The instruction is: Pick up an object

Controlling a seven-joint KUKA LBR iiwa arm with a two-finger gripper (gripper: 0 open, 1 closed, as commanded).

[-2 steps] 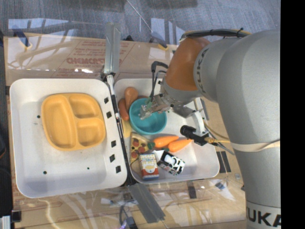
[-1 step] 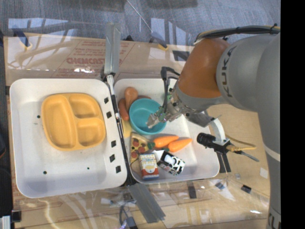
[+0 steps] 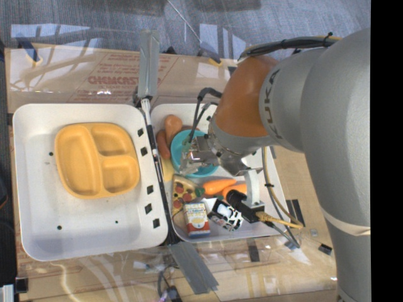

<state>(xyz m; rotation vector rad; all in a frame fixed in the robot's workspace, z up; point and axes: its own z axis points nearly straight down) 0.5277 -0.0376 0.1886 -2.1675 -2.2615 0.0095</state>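
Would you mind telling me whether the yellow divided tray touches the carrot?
Apart. The camera view shows the yellow tray in the left bin, the carrot in the right.

a bulky grey arm [image 3: 327, 106] with dark lettering, a rounded orange band [image 3: 249, 102] above the wrist, black cables [image 3: 286, 44] looping over that band, and seemingly metal gripper [image 3: 196, 155] parts.

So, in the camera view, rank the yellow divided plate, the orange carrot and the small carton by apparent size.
1. Yellow divided plastic plate, by far the largest.
2. Orange carrot and small printed carton: too close to rank, and the carrot is partly hidden under the arm.
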